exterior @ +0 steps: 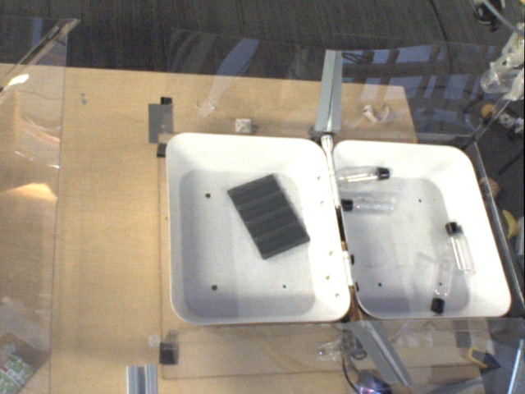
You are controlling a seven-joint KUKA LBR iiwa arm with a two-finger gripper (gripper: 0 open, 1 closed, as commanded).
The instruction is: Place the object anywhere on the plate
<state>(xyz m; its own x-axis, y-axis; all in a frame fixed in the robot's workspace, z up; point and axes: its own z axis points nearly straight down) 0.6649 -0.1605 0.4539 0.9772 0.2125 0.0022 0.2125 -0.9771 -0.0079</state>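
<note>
dark ribbed plate (268, 216) in left bin (184, 294), clear vials (363, 173) in right bin (484, 302)

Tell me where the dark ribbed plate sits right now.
The dark ribbed plate lies tilted on the floor of the left bin, near its middle, left of the divider shared with the right bin.

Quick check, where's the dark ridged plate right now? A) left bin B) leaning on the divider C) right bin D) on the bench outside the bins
A: the dark ridged plate lies flat on the floor of the left bin, turned at an angle, while the clear vials sit in the right bin.
</note>
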